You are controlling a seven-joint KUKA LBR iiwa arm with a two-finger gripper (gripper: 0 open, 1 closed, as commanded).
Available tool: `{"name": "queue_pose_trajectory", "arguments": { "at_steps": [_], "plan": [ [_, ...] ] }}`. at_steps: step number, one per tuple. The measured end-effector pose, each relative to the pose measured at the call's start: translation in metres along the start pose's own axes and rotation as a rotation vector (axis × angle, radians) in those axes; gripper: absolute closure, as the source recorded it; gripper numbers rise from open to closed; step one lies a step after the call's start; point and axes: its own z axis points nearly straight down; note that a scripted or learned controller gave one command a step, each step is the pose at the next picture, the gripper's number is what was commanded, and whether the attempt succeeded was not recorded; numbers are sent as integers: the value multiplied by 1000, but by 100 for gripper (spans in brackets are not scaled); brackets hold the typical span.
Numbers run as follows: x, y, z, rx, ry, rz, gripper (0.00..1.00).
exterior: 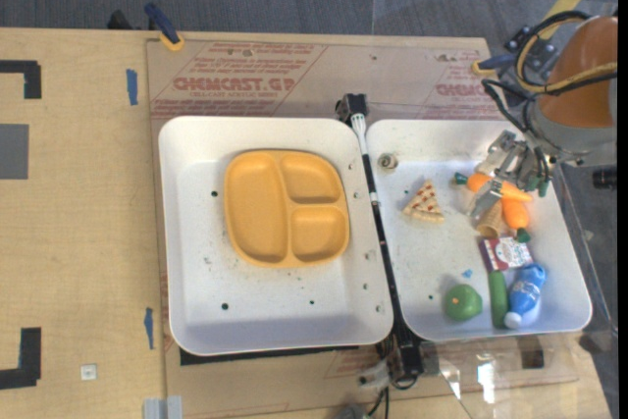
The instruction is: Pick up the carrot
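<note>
The carrot [517,210] is a short orange piece with a green end. It lies in the right bin [422,265] near the far right wall. My gripper [497,191] is low in that bin, right at the carrot's left side and partly covering it. A second small orange bit [477,181] shows just left of the gripper. I cannot see whether the carrot is between the jaws.
In the right bin lie a pizza slice [424,203], a red-and-white packet [507,253], a green round fruit [463,302], a green cucumber [498,297] and a blue bottle [527,294]. A yellow divided plate [287,207] sits in the left bin [186,240].
</note>
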Motion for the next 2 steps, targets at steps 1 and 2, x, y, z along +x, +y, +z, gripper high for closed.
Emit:
{"name": "queue_pose_trajectory", "arguments": {
  "at_steps": [1,2],
  "plan": [
    [47,-11,12,5,9,87,0],
    [42,-9,-3,2,-6,85,100]
  ]
}}
